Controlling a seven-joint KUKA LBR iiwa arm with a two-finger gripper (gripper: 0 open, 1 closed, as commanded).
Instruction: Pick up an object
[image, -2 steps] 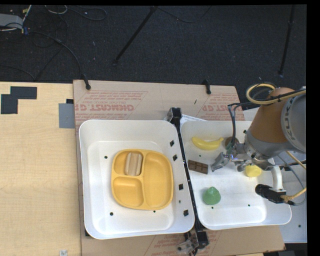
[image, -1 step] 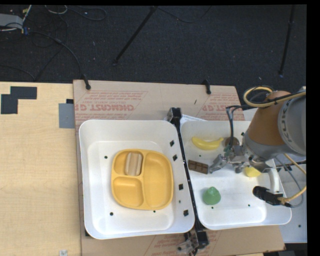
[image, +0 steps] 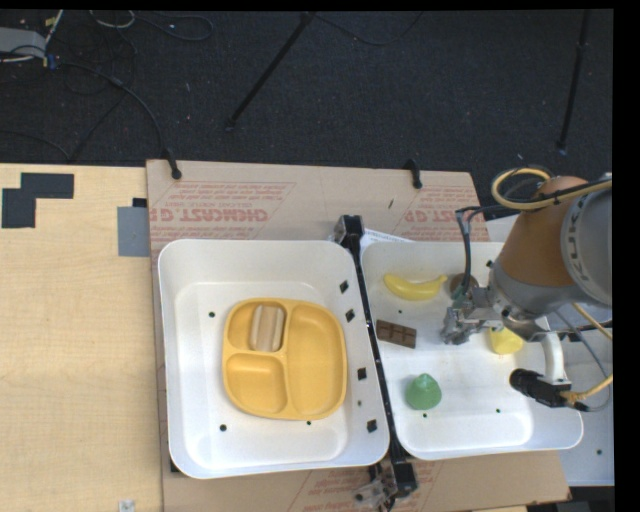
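My gripper (image: 458, 328) hangs low over the right bin (image: 470, 430), near its middle. A yellow banana (image: 413, 287) lies just up and left of it. A brown chocolate bar (image: 395, 334) rests to its left by the divider. A yellow lemon-like piece (image: 505, 341) sits right beside the gripper, partly hidden by the wrist. A green pear-shaped object (image: 423, 391) lies below the gripper toward the front. Nothing shows between the fingers from this angle.
The left bin (image: 190, 400) holds a yellow divided plate (image: 290, 365) with a tan bread-like piece (image: 266, 327) in its top compartment. Black clips run along the divider (image: 360, 340) between bins. Cables and a black connector (image: 540, 388) trail at the right.
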